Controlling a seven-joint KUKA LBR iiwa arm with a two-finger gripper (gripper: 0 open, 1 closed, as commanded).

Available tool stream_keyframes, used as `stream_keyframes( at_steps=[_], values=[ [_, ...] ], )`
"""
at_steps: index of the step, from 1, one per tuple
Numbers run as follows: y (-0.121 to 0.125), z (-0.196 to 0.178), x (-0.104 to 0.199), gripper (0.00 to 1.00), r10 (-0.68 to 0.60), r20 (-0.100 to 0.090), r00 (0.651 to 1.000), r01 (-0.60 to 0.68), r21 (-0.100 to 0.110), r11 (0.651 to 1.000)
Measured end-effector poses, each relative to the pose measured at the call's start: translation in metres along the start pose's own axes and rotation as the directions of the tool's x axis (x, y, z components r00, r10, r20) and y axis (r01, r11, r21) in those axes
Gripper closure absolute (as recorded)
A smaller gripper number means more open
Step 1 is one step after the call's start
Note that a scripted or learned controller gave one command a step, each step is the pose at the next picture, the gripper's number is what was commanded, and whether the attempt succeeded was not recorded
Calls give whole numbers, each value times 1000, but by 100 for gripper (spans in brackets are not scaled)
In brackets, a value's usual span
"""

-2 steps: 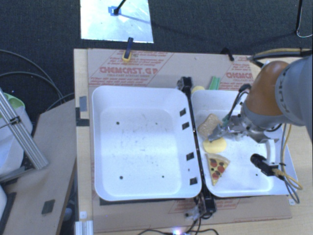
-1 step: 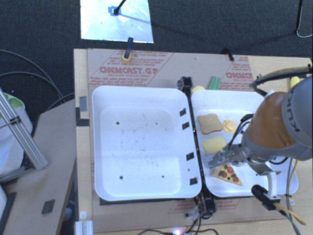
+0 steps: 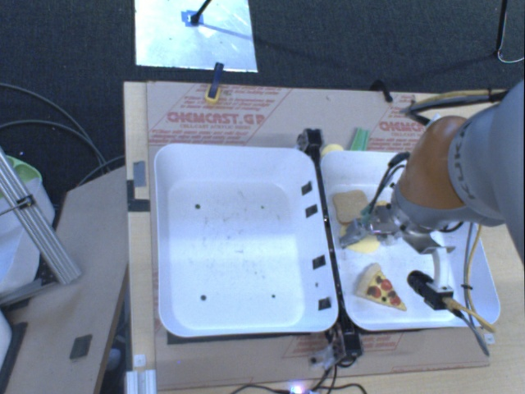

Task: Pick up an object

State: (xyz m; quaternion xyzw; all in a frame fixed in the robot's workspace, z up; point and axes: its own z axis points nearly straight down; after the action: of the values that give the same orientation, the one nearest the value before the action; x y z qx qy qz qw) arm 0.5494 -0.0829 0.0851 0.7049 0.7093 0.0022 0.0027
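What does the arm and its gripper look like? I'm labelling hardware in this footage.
The arm is smooth grey with a rounded orange band above the wrist. The gripper is grey metal, and thin cables, one yellowish, loop beside the wrist.

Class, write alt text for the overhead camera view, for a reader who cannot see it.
A grey robot arm with an orange band reaches from the right into the right bin, its tool low over a yellow item beside a tan slice. A toy pizza slice lies nearer the front, and the left bin sits alongside.
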Motion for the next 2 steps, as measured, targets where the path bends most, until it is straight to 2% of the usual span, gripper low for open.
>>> stream_keyframes(
  at_steps=[1,2],
  values=[
    [-2,-10,-1,100,3,-1,1000,-3,3,1000],
    [-35,-104,73,100,-3,-3,1000,3,3,1000]
  ],
)
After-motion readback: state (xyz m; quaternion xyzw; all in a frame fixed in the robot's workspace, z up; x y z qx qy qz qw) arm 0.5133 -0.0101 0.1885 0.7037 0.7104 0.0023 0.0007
